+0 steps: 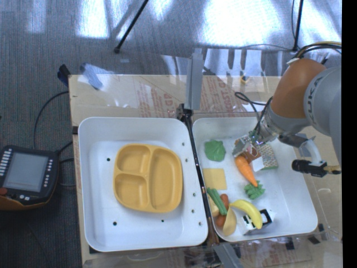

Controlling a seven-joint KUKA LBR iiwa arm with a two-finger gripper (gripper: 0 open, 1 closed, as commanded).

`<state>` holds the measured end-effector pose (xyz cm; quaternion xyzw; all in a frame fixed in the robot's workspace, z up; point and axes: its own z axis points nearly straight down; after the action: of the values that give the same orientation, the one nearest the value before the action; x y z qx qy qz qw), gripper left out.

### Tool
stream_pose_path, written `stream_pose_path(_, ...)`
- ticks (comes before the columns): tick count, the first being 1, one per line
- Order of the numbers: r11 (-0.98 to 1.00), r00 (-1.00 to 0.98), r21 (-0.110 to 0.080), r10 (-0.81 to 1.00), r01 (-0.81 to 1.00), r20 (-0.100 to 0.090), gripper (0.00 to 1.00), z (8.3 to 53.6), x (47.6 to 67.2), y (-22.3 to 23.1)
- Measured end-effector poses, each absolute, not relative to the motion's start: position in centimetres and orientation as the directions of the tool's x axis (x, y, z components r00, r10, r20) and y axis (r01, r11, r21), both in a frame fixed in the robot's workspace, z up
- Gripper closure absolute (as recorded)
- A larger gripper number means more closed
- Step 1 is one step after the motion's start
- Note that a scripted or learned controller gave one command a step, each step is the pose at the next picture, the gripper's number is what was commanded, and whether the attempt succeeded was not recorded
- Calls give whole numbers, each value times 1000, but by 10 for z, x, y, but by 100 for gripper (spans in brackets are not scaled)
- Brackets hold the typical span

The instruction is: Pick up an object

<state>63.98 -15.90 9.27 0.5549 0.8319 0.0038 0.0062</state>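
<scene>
the end effector (252, 144) is low in the right bin (295, 205), just above the carrot (245, 170); its opening cannot be told.

2 white bins (100, 135). 1 yellow tray (148, 177), 1 banana (249, 211), 1 carrot (245, 170), 1 green leaf (215, 150), 1 cheese slice (215, 178).

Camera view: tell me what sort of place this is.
Probably a robotics lab set up for pick-up trials. A grey robot arm reaches over two white bins, one holding toy food such as a carrot and banana; a teach pendant lies on the carpet.
</scene>
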Motion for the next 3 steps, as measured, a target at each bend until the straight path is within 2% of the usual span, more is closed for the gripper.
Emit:
stream_pose_path(1, 350, -350, 12, 937, 937, -5, 100, 214, 648, -98)
stream_pose_path(2, 349, -349, 0, 937, 937, 0, 0, 207, 645, -98)
stream_pose_path(3, 370, -370, -5, 929, 929, 3, 0, 85, 630, -91)
